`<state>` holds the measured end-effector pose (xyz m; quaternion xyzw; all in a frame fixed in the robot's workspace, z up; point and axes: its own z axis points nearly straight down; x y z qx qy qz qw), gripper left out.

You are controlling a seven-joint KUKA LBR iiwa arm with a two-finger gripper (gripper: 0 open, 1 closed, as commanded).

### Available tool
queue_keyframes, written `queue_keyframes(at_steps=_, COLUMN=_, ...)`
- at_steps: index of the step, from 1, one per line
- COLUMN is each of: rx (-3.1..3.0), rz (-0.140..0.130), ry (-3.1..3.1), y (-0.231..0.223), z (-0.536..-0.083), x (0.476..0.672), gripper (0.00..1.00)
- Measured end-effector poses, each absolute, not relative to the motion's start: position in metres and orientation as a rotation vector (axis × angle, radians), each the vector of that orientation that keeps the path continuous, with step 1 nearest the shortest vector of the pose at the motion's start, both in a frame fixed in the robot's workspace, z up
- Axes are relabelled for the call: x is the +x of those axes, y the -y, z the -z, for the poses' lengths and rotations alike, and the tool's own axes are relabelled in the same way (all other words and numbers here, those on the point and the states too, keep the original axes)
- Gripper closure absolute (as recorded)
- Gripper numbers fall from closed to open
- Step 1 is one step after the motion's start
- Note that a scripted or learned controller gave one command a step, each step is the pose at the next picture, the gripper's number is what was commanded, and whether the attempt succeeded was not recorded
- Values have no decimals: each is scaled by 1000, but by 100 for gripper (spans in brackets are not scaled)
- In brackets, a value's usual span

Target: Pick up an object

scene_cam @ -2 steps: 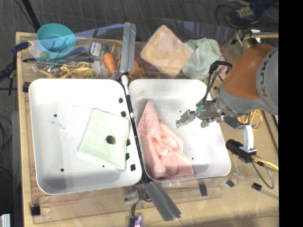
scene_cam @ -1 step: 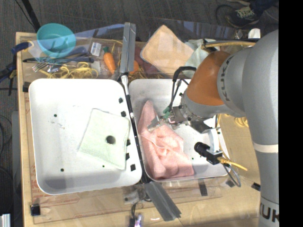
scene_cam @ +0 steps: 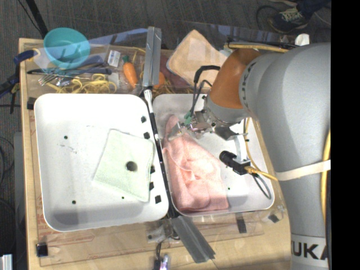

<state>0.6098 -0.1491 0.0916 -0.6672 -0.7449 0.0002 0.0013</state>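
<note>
The gripper [scene_cam: 188, 124] hangs low over the back part of the right bin [scene_cam: 256, 201], at the far end of a pink cloth [scene_cam: 194, 170]. Whether it touches the cloth is not clear from this angle. The wrist hardware covers its tip, so I cannot tell how far open it is or whether it has hold of anything. Above it the arm [scene_cam: 292, 111] rises grey and broad on the right side of the view, with its orange band [scene_cam: 228, 86] just behind the gripper.

The pink cloth is crumpled and lies lengthwise along the left wall of the right bin, running from under the gripper to the near edge. The rest of that bin's floor, toward the right, is bare white.

The left bin [scene_cam: 56, 122] holds a pale green cloth [scene_cam: 118, 162], spread flat and turned at an angle, lying toward the bin's right side near the shared divider. A small dark round thing [scene_cam: 131, 166] sits on the cloth.

Behind the bins, on the wooden bench [scene_cam: 84, 241], there is a teal bowl [scene_cam: 66, 45] at the back left. A tangle of yellow bands [scene_cam: 90, 85] lies in front of it, with an orange carrot [scene_cam: 130, 73] to its right. A tan pad [scene_cam: 194, 55] lies behind the right bin.
</note>
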Motion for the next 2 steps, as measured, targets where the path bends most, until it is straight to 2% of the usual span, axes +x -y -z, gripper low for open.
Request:
queue_keyframes(at_steps=1, rx=-2087, rz=-1, ry=2343, y=148, z=-102, x=610, gripper=100)
queue_keyframes(at_steps=2, rx=-1914, rz=0, ry=2492, y=128, z=-212, x=657, gripper=100)
